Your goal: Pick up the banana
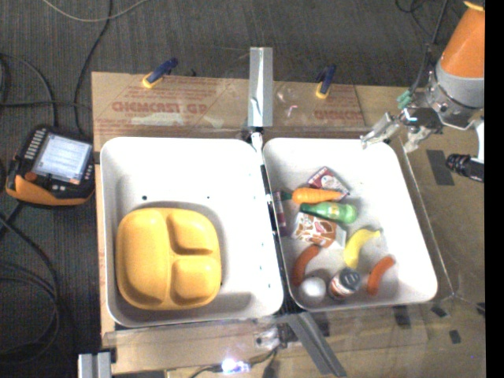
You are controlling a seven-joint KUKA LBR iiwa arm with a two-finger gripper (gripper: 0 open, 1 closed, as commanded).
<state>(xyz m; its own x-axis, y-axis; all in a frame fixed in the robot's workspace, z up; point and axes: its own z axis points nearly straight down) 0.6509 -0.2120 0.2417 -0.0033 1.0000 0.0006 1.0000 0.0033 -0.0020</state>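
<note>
Cardboard-topped counter (197,109): my gripper (391,130), spread open and empty, hovers at right bin's (417,211) far corner; banana (359,245) lies down-left, long axis near-upright.

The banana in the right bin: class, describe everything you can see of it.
The banana is a short, curved, yellow piece, smooth like plastic toy fruit, lying flat on the floor of the right bin. It runs slantwise, upper end toward the right. A green bottle lies just above it, and a red sausage lies close by its lower right. The gripper is apart from it, above the bin's upper right corner.
</note>
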